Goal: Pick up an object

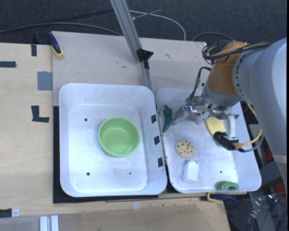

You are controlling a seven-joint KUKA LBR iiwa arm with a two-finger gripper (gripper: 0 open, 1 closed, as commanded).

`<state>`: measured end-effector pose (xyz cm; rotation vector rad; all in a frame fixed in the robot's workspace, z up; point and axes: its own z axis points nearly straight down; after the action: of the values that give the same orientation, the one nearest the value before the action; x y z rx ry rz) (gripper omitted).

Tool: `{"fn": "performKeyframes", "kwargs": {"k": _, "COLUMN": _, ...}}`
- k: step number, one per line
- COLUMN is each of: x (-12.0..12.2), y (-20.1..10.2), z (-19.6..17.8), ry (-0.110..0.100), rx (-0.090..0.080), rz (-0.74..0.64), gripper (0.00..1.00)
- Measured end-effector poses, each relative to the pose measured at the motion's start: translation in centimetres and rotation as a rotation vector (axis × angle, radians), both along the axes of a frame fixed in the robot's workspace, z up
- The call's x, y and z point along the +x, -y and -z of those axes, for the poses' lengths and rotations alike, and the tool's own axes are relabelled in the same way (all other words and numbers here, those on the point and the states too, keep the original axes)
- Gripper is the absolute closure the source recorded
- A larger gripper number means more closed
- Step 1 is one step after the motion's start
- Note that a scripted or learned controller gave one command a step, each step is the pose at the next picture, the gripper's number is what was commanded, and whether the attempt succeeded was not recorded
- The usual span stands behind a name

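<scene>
Nearest the camera, at the lower right of the frame, a green ring-shaped object (pixel 227 186) is seen lying at the bottom edge of the right bin (pixel 250 174). Just left of it, a small white block (pixel 190 171) is located, and directly above that a round brown cookie with dark specks (pixel 184 148) is found. A dark green pepper-shaped item (pixel 166 117) is positioned against the bin's left wall. A yellow object (pixel 215 125) is partly covered by the wrist of the arm (pixel 260 88), which enters from the right. The gripper (pixel 195 110) is held low over the upper part of the right bin, close to the yellow object; whether its jaws are spread or pressed together cannot be determined. A green bowl (pixel 119 136) is placed upright in the middle of the left bin (pixel 77 100).
</scene>
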<state>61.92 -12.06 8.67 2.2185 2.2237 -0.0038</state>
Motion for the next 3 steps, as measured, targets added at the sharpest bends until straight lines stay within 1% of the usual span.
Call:
{"fn": "performKeyframes", "kwargs": {"k": 1, "x": 0.0, "y": -0.1, "z": -1.1, "ry": -0.002, "rx": 0.002, "rz": 0.0, "gripper": 1.0}}
{"fn": "performKeyframes", "kwargs": {"k": 2, "x": 0.8, "y": -1.0, "z": -6.6, "ry": 0.005, "rx": 0.002, "rz": 0.0, "gripper": 1.0}}
{"fn": "performKeyframes", "kwargs": {"k": 3, "x": 1.0, "y": -0.4, "z": -12.7, "ry": 0.005, "rx": 0.001, "rz": 0.001, "gripper": 1.0}}
